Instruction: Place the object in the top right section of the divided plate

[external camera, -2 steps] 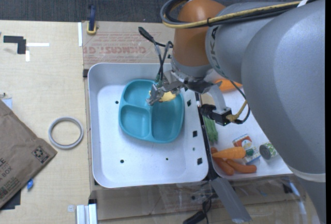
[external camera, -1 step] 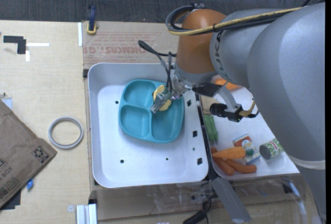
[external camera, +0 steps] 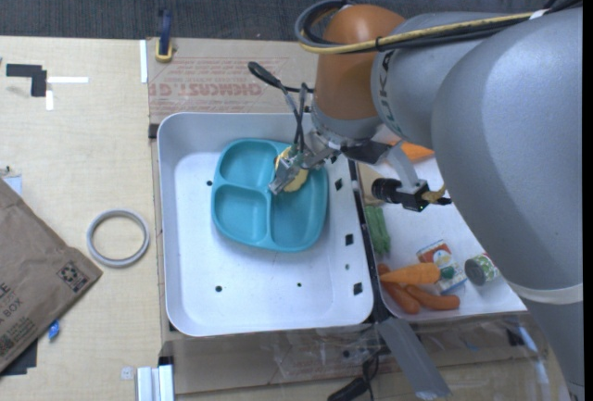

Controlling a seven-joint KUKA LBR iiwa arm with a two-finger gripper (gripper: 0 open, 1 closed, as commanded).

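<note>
Over the teal divided plastic plate [external camera: 264, 205], at two o'clock, a small, seemingly light yellowish object [external camera: 295, 181] was gripped between the fingers of the two-finger gripper [external camera: 289, 172], seemingly by its middle.

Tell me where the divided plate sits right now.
The teal divided plate lies in the left white bin, toward its upper middle, with the gripper and a yellowish object over its top right section.

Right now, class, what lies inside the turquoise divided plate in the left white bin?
In the turquoise divided plate, a yellowish object sits in its top right section, under the gripper. The gripper covers part of the object. The other sections look bare.
</note>
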